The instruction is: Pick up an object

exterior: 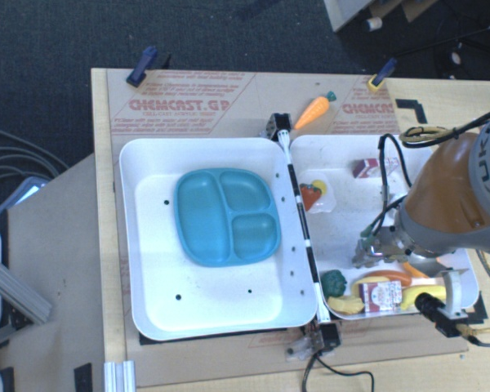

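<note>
Two bins sit side by side on the counter (188, 96). In the left bin (147, 300) a divided tray (226, 216) lies near the middle. In the right bin (335, 149) a small box (365, 167) lies near the far wall and a wrapped item (314, 195) beside the left wall. Along the near wall lie a dark lump (333, 282), a banana (347, 305) and a carton (384, 294). Behind the bins a carrot (312, 112) lies on the counter. The gripper (369, 250) is low over the right bin, behind the carton.

Grey arm (441, 227) — orange band, black cable — metal hand (374, 250).
</note>
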